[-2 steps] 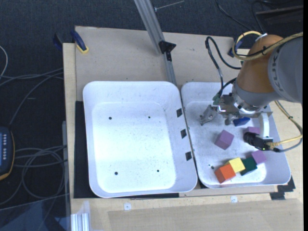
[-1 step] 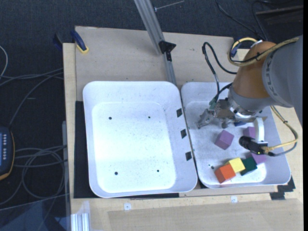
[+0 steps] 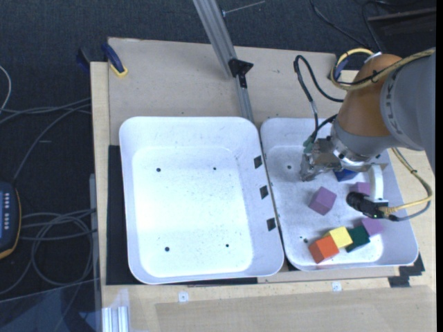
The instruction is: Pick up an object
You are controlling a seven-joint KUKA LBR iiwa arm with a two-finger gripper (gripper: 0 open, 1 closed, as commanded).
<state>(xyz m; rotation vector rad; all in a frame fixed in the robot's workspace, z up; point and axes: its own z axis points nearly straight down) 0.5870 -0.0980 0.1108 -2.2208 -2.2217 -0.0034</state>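
Observation:
My gripper (image 3: 309, 167) hangs low over the back left part of the right bin (image 3: 278, 151), pointing down at bare bin floor. A purple cube (image 3: 322, 200) lies a little in front of it, apart from it. Along the bin's front edge sit an orange block (image 3: 322, 249), a yellow block (image 3: 340, 238) and a green block (image 3: 358, 235) in a row. A small purple piece (image 3: 372, 225) lies just right of them. A blue block (image 3: 344, 175) and another purple piece (image 3: 363, 187) are partly hidden under the wrist.
The left bin (image 3: 131, 185) stands beside the right one, with a row of black clips (image 3: 263, 191) between them. A slanted metal pole (image 3: 221, 43) rises behind the bins. Cables trail from the wrist over the right bin's right side.

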